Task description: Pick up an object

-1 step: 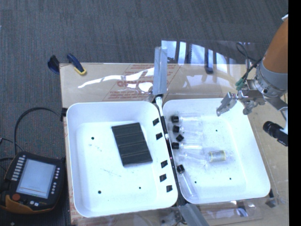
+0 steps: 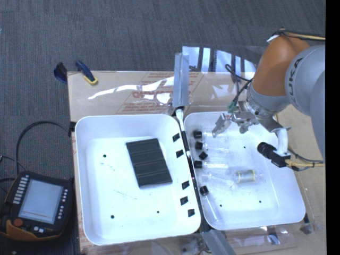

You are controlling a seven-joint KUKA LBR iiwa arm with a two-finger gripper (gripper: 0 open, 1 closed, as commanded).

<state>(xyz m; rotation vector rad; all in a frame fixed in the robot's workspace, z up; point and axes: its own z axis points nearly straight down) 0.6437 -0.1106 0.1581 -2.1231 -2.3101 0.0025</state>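
Left bin (image 2: 90,142) holds a flat dark ribbed block (image 2: 149,162) lying mid-floor, well apart from the arm. Right bin (image 2: 295,195) has a small clear bottle (image 2: 245,175) on its side, the likelier target. End effector (image 2: 237,120) hovers over that bin's far edge, fingers apart and gripping nothing, probably staged for a descent.

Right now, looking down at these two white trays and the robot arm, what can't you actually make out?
- Claw: too small and blurred in the camera view to tell whether it is open or shut.
- Clear items in the right bin: transparent against white; their outlines are uncertain, and only a small yellowish-centred piece stands out.
- Arm: cut off by the right edge.
- Dark slab in the left bin: what it is cannot be told.
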